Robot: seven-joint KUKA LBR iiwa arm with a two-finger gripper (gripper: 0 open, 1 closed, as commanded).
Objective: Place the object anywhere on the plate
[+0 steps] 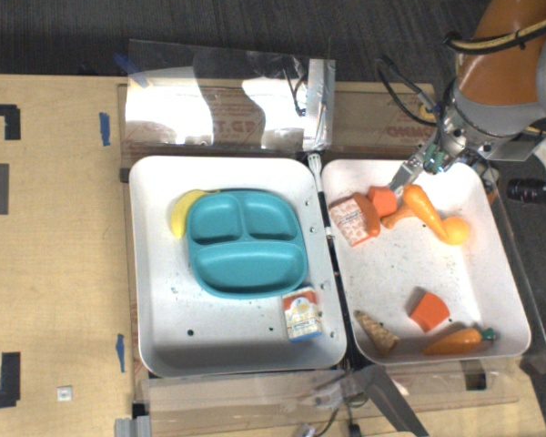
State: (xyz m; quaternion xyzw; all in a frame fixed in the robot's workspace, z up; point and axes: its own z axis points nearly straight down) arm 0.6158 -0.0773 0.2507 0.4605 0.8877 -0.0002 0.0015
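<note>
Gripper (428, 164) hangs over right bin's (510, 271) top edge, grip state unclear. Orange squash toy (432, 213) lies just below: light, stiff, slick; grab narrow neck. Plate (246, 242) in left bin.

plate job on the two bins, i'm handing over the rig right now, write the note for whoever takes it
Hand: over the top edge of the right bin, near the orange squash-like toy; whether it grips anything can't be told.
Teal plate: in the left bin, nothing on it. A yellow item sits under its left edge, a small carton just below it.
Right bin also has a carton, orange block, carrot.
Done: nothing on the plate yet.
Left: grasp an object, set it on the plate.
</note>
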